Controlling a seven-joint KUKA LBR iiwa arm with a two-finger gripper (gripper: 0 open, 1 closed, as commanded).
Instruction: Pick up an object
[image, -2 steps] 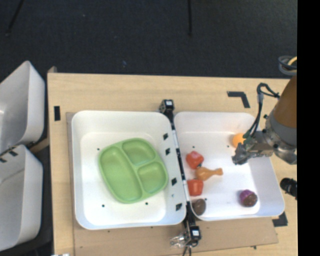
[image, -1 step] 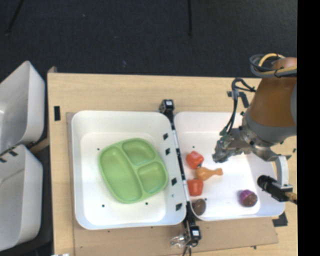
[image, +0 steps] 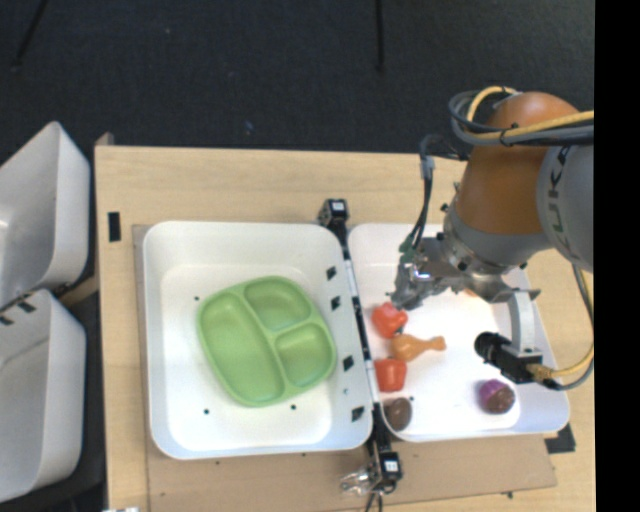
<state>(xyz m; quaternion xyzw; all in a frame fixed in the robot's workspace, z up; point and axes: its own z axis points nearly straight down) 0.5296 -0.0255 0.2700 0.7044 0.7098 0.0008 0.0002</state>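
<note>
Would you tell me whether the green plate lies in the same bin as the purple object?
No, the green plate lies in the left bin, while the purple object lies in the right bin.

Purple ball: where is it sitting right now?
The purple ball lies in the right bin, near its front right corner, apart from the brown ball and the orange toy to its left.

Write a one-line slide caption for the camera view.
Gripper hovers above a red object in the right bin; green tray fills the left bin.
</note>
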